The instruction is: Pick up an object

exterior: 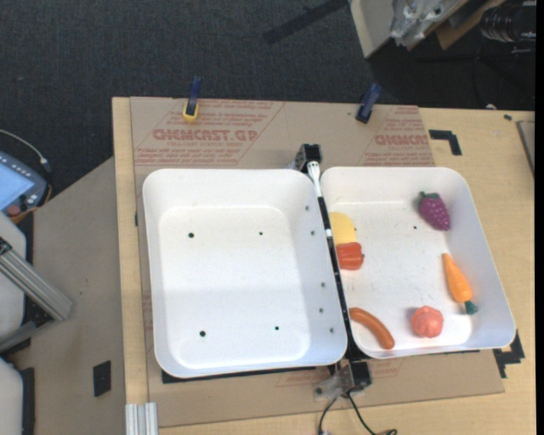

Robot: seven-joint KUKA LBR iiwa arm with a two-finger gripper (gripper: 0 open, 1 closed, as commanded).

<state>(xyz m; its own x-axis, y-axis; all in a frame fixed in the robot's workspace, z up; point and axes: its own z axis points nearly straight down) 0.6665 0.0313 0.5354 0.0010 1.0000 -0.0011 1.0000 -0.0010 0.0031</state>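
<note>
Here the right bin point(484, 255) holds six toy foods, one of each; gripper point(414, 25) state unclear.

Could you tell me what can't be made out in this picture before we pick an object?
- Tool: in the camera view, cut off by the top edge; its fingers can't be read.
- Yellow item: partly hidden by the red pepper and the divider between the bins.
- Cardboard print: too faint to read fully.
</note>
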